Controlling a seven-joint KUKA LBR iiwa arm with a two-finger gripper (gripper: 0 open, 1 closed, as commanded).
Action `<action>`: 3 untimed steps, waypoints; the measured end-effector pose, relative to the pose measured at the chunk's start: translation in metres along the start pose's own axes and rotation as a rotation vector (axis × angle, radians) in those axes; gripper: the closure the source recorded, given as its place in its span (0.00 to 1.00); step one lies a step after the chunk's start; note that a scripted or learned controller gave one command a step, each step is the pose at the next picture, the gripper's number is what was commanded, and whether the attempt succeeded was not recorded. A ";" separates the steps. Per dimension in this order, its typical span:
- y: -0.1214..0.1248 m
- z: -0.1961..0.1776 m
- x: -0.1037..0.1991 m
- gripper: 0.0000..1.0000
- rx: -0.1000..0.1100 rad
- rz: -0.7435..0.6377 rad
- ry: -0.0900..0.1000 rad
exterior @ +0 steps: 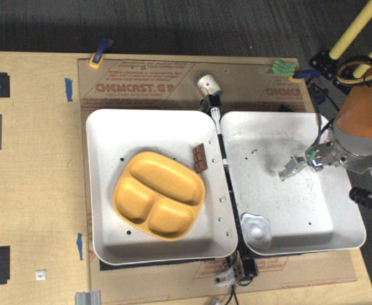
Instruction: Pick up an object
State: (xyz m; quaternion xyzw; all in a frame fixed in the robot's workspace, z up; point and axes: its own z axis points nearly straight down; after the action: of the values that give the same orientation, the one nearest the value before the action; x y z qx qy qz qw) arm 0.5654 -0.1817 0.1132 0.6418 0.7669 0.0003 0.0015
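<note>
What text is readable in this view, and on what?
"CHEMCAST GP": red print, read upside down, on the brown board behind the bins; only partly legible.
Smaller red line above it: too blurred to read.
More red print at the board's right end: cut off, unreadable.
Yellow tray, brown block: no text.

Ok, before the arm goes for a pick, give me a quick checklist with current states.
1. Gripper over the right bin: ok.
2. Nothing between its fingers: ok.
3. Clear object lying in the right bin's near-left corner, unobstructed: ok.
4. Gripper aligned above clear object: not ok, it sits off to the side.
5. Yellow divided tray and brown block in the left bin: ok.
6. Gripper height above bin floor: cannot tell.
</note>
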 end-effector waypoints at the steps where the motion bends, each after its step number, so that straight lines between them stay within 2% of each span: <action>1: 0.042 0.028 -0.029 0.00 -0.002 -0.207 0.014; 2: 0.098 0.029 0.005 0.00 0.010 -0.293 0.007; 3: 0.029 0.028 0.060 0.00 0.001 -0.238 0.002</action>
State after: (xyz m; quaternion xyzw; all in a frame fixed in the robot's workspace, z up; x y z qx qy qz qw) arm 0.5838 -0.1175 0.0852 0.5460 0.8378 0.0005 0.0006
